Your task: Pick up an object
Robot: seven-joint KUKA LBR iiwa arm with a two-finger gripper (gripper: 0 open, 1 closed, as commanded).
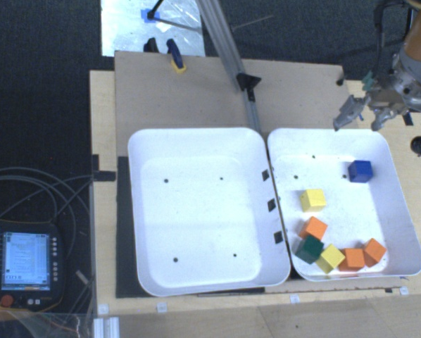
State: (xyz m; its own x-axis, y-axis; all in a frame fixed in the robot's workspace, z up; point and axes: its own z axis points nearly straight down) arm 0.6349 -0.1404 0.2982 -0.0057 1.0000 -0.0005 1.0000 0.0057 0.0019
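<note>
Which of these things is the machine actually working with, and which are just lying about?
Part of the job:
- gripper, fingers spread, above the right bin's far edge
- blue cube
- yellow cube
- the cluster of orange, green and yellow cubes

Just lying about:
- left bin
- handheld screen unit
- yellow-and-blue tool
- grey pole
</note>
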